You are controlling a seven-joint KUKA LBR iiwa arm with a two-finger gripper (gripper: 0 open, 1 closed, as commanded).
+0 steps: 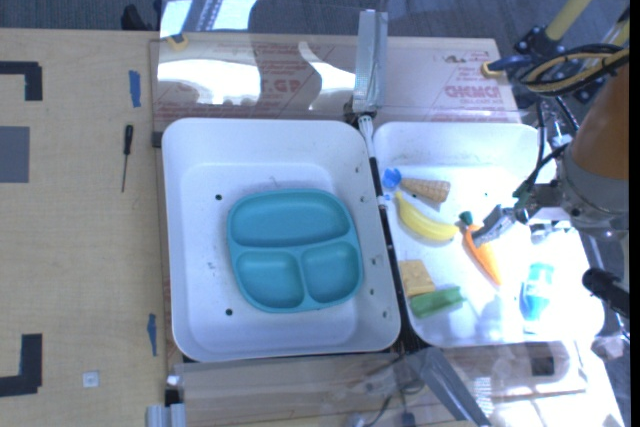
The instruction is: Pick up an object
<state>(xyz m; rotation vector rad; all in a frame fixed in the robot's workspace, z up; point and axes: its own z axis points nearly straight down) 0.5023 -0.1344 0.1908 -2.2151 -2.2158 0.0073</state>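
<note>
The right bin holds several toy foods. A yellow banana lies beside an ice cream cone, near the bin's left wall. An orange carrot with a green top lies in the middle. Nearer the front sit a tan cracker and a green piece. A blue bottle lies in the glare at the right. My gripper hangs low over the carrot's upper end, reaching in from the right. Nothing shows as lifted.
The left bin holds a teal divided plate. A metal divider post rises behind the bins. Cables and the arm's body crowd the right bin's far right side. Bright glare washes out that bin's front right corner.
</note>
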